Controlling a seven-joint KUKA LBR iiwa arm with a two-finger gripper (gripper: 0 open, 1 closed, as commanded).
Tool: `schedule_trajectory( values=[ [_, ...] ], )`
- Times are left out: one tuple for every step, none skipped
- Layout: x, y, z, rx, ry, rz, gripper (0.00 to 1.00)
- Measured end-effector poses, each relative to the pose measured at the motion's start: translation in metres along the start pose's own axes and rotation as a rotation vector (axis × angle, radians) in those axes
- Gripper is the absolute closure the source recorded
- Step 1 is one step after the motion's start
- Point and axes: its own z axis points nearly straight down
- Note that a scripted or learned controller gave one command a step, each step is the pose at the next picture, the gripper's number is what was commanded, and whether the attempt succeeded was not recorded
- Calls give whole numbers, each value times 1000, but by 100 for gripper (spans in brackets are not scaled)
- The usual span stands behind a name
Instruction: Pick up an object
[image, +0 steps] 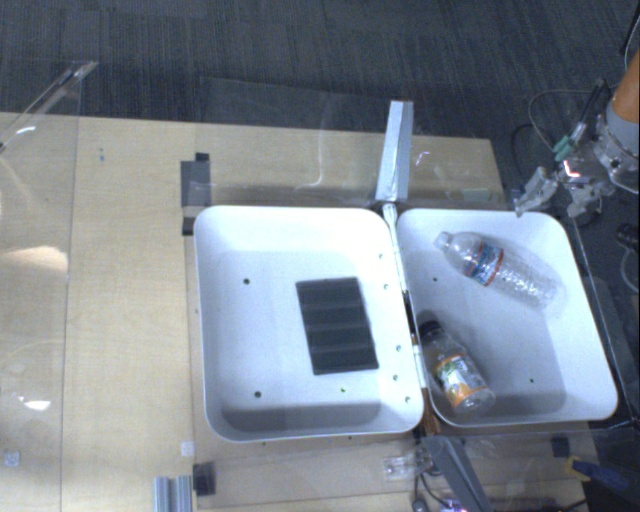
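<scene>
While the jaws hover beyond the right white bin — whether parted I cannot tell — I'd centre across the clear plastic water bottle.

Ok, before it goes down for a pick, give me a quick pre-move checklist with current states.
1. Gripper above the bins, outside the right bin's far corner: ok.
2. Nothing between the fingers: ok.
3. Finger opening: cannot tell.
4. Clear water bottle lying free in the right bin: ok.
5. Orange-label bottle tight against the divider wall, awkward to grasp: not ok.
6. Dark ridged block flat in the left bin: ok.
</scene>
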Motion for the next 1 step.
schedule_trajectory(
  values=[
    [40, 11, 149, 1, 1, -115, 0]
  ],
)
